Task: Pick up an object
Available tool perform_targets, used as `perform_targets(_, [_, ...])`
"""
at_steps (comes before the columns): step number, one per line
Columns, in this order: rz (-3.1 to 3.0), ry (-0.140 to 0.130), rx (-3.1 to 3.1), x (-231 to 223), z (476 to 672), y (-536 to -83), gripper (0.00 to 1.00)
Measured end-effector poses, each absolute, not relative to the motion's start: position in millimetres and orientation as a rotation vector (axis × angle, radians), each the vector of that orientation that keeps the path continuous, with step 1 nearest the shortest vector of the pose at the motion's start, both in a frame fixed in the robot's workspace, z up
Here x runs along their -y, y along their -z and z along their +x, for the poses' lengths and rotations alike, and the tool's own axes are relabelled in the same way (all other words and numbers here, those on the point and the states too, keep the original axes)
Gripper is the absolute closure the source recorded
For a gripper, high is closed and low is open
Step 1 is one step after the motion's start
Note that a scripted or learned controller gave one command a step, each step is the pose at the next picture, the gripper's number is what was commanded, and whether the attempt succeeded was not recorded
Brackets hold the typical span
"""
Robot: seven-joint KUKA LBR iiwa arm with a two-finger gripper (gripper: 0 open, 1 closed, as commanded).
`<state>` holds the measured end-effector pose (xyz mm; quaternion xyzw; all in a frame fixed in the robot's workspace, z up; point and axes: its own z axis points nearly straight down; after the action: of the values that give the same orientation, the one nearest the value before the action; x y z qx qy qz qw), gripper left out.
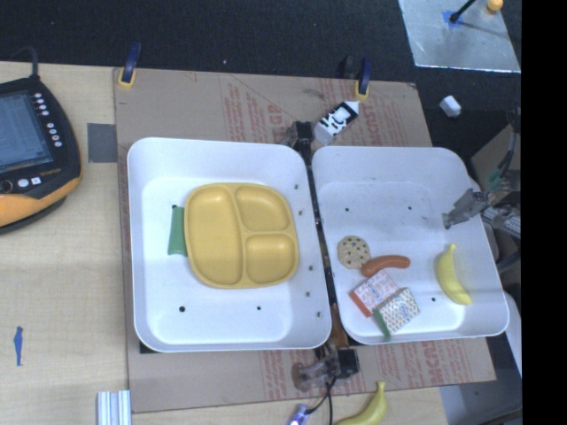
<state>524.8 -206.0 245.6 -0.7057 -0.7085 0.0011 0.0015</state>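
A: The pincer (pixel 456 212) sits at the right bin's (pixel 390 171) far edge; I cannot tell whether it's apart or together.

B: The banana (pixel 452 275) lies nearest, just below it. Drop straight, straddle its middle.

A black and orange control pad (pixel 31 153) lies on the bench (pixel 62 326) at the far left. Blue clamps (pixel 130 63) hold brown cardboard (pixel 257 104). Another banana (pixel 368 407) lies below the bins
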Motion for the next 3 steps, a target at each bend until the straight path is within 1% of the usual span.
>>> perform_targets(1, [-2.212,-0.007,2.225,211.3,547.7,-141.1,0.0])
perform_targets(2, [-2.211,-0.005,2.226,211.8,507.5,-91.2,0.0])
perform_targets(3, [-2.207,-0.008,2.232,213.1,508.1,-101.9,1.0])
